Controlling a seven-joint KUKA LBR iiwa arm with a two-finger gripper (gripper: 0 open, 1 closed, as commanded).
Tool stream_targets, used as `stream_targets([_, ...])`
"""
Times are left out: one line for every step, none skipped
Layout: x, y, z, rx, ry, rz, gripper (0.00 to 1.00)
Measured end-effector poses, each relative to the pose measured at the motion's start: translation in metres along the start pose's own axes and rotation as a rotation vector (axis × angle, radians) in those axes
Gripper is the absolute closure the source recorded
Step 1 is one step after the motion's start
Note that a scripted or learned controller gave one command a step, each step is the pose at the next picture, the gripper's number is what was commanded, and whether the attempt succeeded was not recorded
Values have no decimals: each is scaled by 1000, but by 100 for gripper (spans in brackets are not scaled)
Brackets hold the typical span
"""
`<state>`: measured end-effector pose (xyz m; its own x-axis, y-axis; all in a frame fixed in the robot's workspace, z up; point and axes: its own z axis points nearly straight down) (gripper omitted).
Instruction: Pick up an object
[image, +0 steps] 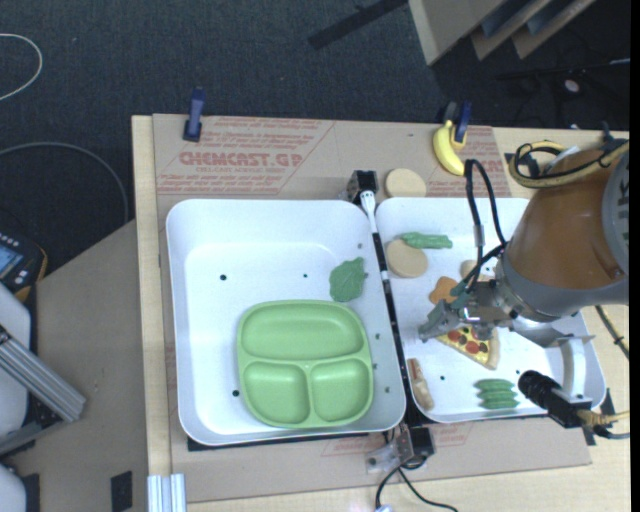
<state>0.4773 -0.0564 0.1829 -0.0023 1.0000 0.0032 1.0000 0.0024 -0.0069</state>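
Green three-compartment plastic tray (305, 362) fills the left white bin (200, 300); at three o'clock, the hand (447, 318) hovers over a pizza-slice toy (472, 344), spread unclear.

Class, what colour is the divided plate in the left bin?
Light green, seen plainly in the camera view: divided plate.
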Motion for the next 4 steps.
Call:
stream_targets([-2, 2, -12, -9, -3, 4, 100])
stream_targets([72, 3, -78, -15, 0, -7, 100])
stream_targets([122, 2, -72, -8, -2, -3, 100])
stream_targets([143, 2, -191, -21, 0, -3, 100])
